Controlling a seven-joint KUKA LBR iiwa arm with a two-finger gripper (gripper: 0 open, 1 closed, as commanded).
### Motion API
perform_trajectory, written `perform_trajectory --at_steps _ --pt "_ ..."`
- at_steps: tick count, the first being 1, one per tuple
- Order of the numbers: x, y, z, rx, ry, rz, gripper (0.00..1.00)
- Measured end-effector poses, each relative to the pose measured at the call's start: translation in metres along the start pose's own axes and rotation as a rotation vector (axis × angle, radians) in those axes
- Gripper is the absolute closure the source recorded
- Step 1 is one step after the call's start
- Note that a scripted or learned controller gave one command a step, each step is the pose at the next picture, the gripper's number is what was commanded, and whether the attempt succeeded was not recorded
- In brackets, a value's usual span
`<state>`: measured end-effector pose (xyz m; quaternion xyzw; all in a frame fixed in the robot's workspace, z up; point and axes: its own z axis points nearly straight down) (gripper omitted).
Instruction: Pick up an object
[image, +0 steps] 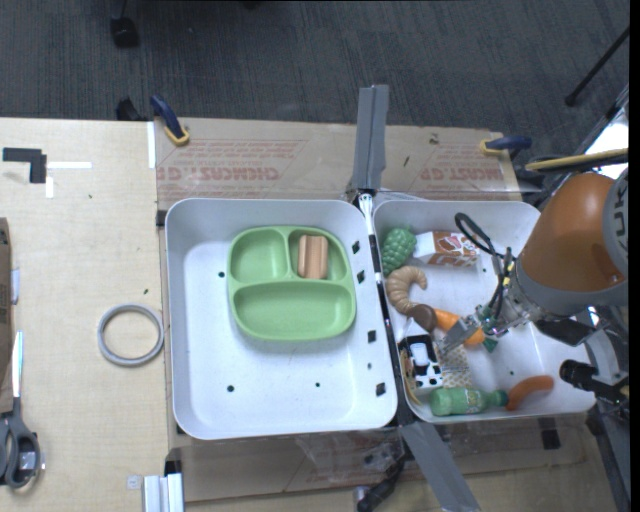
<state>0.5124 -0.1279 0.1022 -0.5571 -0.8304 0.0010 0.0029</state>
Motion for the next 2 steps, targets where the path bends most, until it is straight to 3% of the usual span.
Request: perform_trajectory --at_steps 1,2 --pt "-0.001 0.0 -0.006 0.004 0.003 0.004 1.0" --pt "0.04 0.053 -0.086 0.001 -0.002 0.006 1.0"
